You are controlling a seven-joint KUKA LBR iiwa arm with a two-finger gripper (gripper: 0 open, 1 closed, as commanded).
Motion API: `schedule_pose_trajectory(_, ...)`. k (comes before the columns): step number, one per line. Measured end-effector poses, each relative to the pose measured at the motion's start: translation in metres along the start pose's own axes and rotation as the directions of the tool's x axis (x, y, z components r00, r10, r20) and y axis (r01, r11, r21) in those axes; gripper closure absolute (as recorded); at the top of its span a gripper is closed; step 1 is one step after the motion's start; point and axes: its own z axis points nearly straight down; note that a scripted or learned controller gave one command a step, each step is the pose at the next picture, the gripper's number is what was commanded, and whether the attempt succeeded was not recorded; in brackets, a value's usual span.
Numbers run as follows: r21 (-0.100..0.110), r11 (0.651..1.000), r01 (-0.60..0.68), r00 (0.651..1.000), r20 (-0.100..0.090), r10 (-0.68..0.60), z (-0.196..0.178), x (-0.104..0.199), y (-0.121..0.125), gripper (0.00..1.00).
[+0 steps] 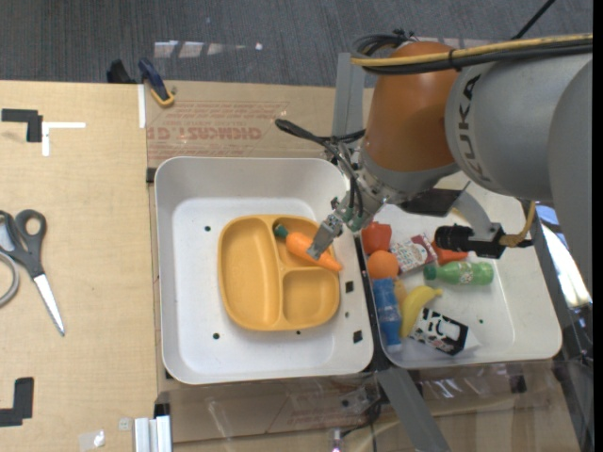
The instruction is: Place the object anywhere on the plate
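Observation:
A yellow divided plate (254,281) lies in the left white bin (188,337). An orange toy carrot (309,250) with a green top lies across the plate's upper right rim, slanting down to the right. My gripper (325,237) hangs right at the carrot, with one grey finger (329,231) touching or just above its middle. The arm's orange band and grey body reach in from the upper right and hide the gripper's base.
The right bin (528,342) holds several items: a red and orange piece (379,252), a blue tube (386,311), a banana (417,303), a green bottle (462,273), and a black-and-white packet (441,330). Scissors (33,262) lie on the bench at left.

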Motion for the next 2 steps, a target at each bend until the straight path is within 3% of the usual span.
schedule_pose_trajectory(1, 0.000, 1.000, -0.002, 1.000, 0.001, 0.002, -0.009, -0.001, 0.000, 1.00)
schedule_pose_trajectory(2, -0.002, 0.986, 0.166, 0.986, 0.002, -0.166, -0.056, 0.060, 0.026, 1.00)
